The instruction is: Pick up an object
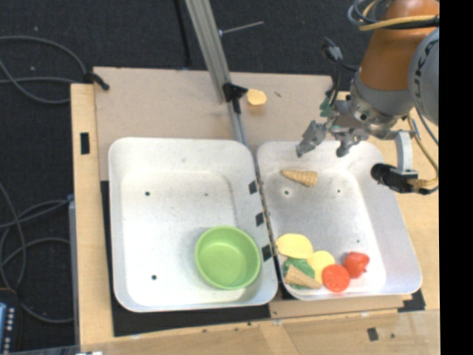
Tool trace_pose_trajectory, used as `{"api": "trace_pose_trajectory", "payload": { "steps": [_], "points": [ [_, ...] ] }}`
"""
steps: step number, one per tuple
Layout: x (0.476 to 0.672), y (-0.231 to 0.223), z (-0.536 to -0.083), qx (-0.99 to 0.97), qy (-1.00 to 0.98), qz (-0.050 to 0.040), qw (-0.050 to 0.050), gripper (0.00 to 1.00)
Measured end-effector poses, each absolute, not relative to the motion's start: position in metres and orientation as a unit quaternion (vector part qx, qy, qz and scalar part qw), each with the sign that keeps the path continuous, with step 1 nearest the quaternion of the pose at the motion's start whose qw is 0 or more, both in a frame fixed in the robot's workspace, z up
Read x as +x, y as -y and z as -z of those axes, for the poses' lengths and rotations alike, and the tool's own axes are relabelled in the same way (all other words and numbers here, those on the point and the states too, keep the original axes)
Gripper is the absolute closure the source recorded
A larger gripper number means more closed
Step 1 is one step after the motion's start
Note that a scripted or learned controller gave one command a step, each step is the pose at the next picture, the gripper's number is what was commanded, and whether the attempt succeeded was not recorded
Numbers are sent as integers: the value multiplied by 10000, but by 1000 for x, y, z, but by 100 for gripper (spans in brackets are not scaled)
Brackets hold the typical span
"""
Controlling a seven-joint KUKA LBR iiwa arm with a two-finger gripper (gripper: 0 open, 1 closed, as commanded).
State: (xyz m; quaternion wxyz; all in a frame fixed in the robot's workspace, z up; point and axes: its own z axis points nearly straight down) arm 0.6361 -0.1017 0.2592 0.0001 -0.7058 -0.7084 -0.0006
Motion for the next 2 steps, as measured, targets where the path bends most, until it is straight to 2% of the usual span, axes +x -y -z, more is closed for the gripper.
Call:
{"api": "trace_pose_trajectory", "payload": {
  "steps": [1, 2],
  "points": [
    [636, 102, -259, -7058, 7084, 6, 1, 0],
    [640, 101, -197, -7069, 7073, -26, 8, 0]
  ]
}}
